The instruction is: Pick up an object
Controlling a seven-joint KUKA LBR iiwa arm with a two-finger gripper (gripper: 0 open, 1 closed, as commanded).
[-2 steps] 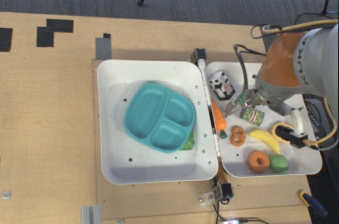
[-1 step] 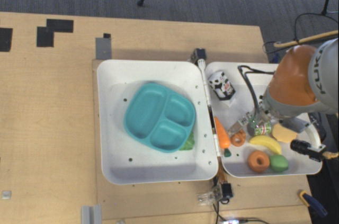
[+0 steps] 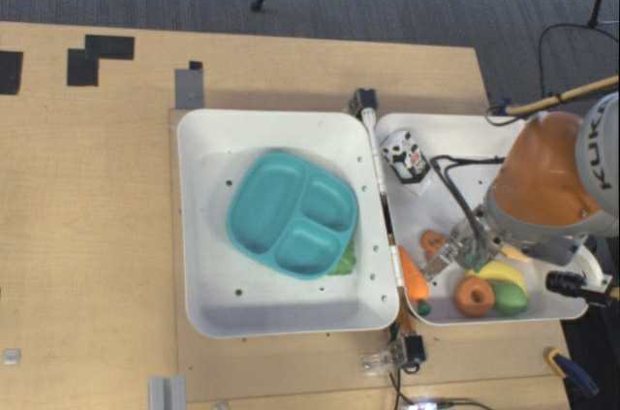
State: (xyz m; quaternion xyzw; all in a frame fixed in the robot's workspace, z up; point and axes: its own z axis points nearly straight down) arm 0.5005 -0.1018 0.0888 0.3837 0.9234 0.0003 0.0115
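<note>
In the right bin [image 3: 455, 135], my gripper [image 3: 463, 251] hangs low over the toys at the near side, with the orange-banded arm [image 3: 547, 175] above it. Just left of it lies a small orange piece [image 3: 433, 242]. An orange carrot [image 3: 415, 280] rests against the bin's left wall. Below the gripper sit an orange ring-shaped toy [image 3: 475, 296], a yellow banana [image 3: 502, 273] and a green fruit [image 3: 511, 299]. A black-and-white cow toy [image 3: 405, 156] lies at the far left of this bin.
The left bin [image 3: 208, 301] bears a teal divided plate [image 3: 293, 213], with a green item [image 3: 341, 263] peeking from under its near right edge. Black cables [image 3: 465, 163] run across the right bin toward the arm. A divider rail [image 3: 381, 195] separates the bins.
</note>
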